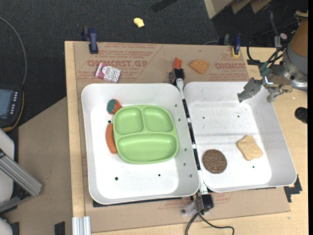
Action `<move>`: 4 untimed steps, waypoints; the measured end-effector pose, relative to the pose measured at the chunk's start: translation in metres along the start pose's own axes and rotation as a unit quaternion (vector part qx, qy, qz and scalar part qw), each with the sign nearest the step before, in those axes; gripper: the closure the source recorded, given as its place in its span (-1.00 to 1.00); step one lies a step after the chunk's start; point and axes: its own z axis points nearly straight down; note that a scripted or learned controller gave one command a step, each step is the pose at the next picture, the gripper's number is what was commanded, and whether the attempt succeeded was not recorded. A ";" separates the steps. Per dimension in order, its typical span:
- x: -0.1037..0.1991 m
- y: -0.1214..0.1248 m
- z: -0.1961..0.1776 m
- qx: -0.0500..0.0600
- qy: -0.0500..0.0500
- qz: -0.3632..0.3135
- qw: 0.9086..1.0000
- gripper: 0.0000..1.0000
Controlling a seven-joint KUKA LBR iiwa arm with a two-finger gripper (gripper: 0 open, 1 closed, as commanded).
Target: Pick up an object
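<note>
**Gripper spread above the right bin, two pickable pieces lying below it toward the near edge**

While the task names no particular object, the choice runs across the bench from the left. In the left bin (98,180) sits a green divided plate (145,133), with an orange sausage-shaped toy (111,138) touching its left edge, long axis running from far to near, and a small teal-and-red piece (114,105) just off the plate's far-left corner. All of these lie well apart from the arm.

Across the divider, the right bin (220,116) holds a round brown cookie (214,161) near its left wall and close to the near edge; being round, it has no long axis to align with. Just to its right and slightly farther back lies a tan cracker-like piece (250,148), roughly squarish, its slightly longer axis running at a slant from far-left to near-right.

At the bin's far-right corner the gripper (258,90) hangs with its fingers apart and nothing between them. From it, the tan piece lies nearly straight toward the near edge; the cookie lies toward the near edge and to the left. The tan piece is probably the nearer target, and I judge the fingers would want to close across its shorter width.
</note>
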 end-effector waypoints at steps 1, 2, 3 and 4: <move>-0.047 -0.077 0.155 0.009 0.002 0.004 1.000 -1.00; -0.077 -0.070 0.186 0.001 0.004 0.000 1.000 -1.00; -0.076 -0.101 0.185 0.001 0.003 -0.001 1.000 -1.00; -0.075 -0.038 0.186 0.001 0.004 -0.004 1.000 -1.00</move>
